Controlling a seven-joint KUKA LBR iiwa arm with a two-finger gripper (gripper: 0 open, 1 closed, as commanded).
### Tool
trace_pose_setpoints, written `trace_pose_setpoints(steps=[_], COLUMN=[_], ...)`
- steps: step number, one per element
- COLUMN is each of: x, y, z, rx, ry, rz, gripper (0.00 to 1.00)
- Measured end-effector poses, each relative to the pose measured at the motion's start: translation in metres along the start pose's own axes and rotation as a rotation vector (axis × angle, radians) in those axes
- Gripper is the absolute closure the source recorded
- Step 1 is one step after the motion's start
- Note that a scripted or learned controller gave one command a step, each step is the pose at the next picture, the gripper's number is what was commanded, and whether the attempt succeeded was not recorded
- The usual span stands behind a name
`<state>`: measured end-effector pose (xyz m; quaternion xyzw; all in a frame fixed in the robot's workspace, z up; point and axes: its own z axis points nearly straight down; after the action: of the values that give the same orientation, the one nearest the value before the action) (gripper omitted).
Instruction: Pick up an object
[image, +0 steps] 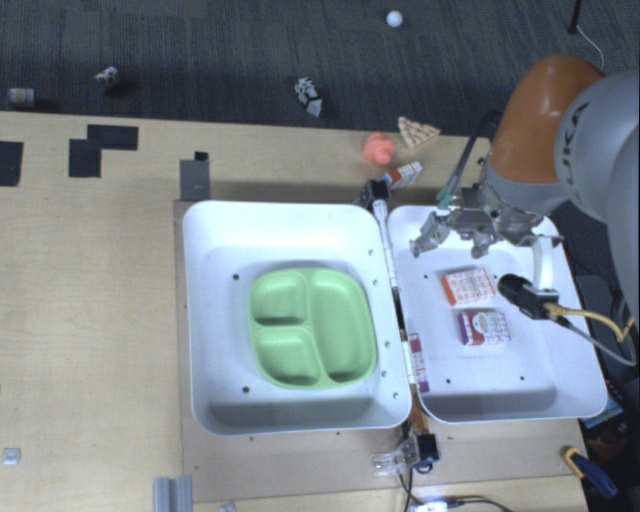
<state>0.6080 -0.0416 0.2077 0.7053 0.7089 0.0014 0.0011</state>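
**Hovering above the orange packet**

Lying nearest the camera in the right bin, the red-and-white packet sits just below the orange packet, whose long axis runs left-right, slightly tilted. Beyond the orange packet, the gripper hangs with fingers spread, holding nothing; the packet lies toward the camera from it.

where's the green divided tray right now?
The green divided tray lies flat in the middle of the left bin, across the divider from the two small packets in the right bin.
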Motion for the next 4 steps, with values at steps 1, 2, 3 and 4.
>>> trace_pose_setpoints(steps=[1, 2, 3, 4], x=[-0.041, -0.042, -0.042, -0.050], y=[0.017, 0.018, 0.018, -0.017], z=[0.109, 0.098, 0.098, 0.117], rx=[-0.010, -0.016, -0.015, -0.019], ry=[-0.003, -0.006, -0.006, -0.006], rz=[0.000, -0.003, -0.003, 0.001], gripper=[0.00, 1.00, 0.00, 0.00])
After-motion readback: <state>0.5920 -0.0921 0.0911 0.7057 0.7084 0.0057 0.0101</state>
